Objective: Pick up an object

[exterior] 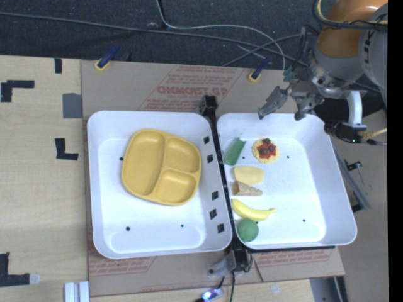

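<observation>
Hovering gripper (286, 106) over far rim of right bin (315, 228), fingers spread wide, nothing btwn them. Judging as pre-grasp/approach step, no obj. chosen yet. Sitting along bin's left side: green pc (234, 151), small tart w/ berries (265, 150), pale yellow pc (249, 175), tan wedge (247, 190), banana (252, 211), green ball (248, 231). Resting in left bin (107, 168): yellow tray (161, 167). Needing next, prob.: moving in over tart as nearest, lowering straight, closing on it

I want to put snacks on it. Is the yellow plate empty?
Empty. The yellow plate in the left bin shows bare yellow in all three compartments, and the food lies in the right bin.
</observation>
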Robot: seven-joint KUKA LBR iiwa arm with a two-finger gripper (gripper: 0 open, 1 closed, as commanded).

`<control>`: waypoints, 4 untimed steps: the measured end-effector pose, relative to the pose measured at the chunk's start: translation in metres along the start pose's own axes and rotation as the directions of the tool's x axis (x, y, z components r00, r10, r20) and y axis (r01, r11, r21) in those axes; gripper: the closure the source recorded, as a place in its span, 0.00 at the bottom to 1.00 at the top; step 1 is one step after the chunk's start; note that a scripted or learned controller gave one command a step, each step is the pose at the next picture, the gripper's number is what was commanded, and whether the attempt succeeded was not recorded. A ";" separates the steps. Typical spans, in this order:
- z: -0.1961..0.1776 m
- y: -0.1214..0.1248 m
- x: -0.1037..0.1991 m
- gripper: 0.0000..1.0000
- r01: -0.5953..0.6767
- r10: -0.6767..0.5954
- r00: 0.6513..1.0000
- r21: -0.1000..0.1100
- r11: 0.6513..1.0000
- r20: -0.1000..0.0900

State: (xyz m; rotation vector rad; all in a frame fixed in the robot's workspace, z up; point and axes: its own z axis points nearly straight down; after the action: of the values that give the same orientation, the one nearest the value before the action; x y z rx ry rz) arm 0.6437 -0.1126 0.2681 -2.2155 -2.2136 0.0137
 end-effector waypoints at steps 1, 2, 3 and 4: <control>-0.007 0.002 0.000 0.00 0.003 -0.003 1.000 -0.011 1.000 0.001; 0.044 0.007 0.009 0.00 0.003 -0.003 1.000 -0.007 1.000 0.002; 0.099 0.014 0.016 0.00 0.002 -0.002 1.000 -0.007 1.000 0.002; 0.144 0.014 0.010 0.00 0.001 -0.001 1.000 -0.006 1.000 0.003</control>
State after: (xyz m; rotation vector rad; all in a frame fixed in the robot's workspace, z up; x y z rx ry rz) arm 0.6554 -0.1022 0.1235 -2.2185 -2.2197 0.0097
